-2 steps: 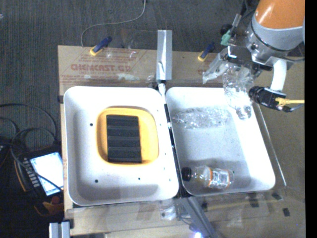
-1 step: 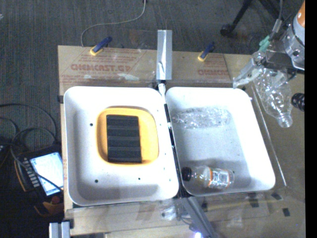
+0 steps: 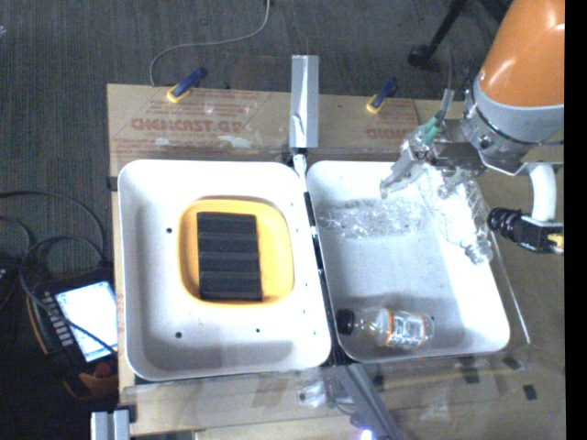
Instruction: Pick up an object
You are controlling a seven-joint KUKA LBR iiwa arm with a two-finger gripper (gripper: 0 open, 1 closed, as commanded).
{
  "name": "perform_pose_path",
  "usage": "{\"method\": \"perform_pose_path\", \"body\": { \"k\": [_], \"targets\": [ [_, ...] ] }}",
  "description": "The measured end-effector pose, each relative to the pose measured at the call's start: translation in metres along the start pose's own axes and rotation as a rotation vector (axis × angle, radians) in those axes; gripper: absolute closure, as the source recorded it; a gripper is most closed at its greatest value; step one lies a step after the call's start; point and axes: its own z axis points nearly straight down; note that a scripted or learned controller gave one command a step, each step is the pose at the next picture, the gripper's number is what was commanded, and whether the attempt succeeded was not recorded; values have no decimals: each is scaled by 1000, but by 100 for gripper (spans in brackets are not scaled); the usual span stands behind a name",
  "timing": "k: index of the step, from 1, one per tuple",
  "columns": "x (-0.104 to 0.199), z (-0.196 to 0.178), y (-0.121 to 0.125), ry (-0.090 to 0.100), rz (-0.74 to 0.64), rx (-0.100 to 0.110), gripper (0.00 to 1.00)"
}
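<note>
Claw (image 3: 431, 168) over the right bin's (image 3: 477, 337) far edge.
Whether it is open or shut cannot be told, and nothing shows in it. The bottle (image 3: 390, 326) lies on its side at that bin's near wall, well apart. The left bin (image 3: 147, 246) holds a yellow-and-black sponge (image 3: 235, 251).

You're looking down on a dark grey carpeted floor (image 3: 110, 26) that surrounds the counter (image 3: 229, 122), whose brown board top carries faint red lettering at the far side. Two clamps with blue handles grip that far edge, one to the left (image 3: 186, 83) and one to the right (image 3: 382, 93). A thin pale cable (image 3: 240, 33) loops over the floor beyond them. At the near left you see a lit screen (image 3: 84, 317) among black cables (image 3: 37, 218). Dark stand legs (image 3: 449, 21) cross the far right.
</note>
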Motion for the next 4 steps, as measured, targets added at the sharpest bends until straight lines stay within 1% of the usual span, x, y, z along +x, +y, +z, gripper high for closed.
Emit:
{"method": "perform_pose_path", "body": {
  "k": [2,3,4],
  "targets": [
    [2,-17,1,1,-4,3,100],
    [2,-17,1,1,-4,3,0],
    [-32,11,4,1,112,1,0]
  ]
}}
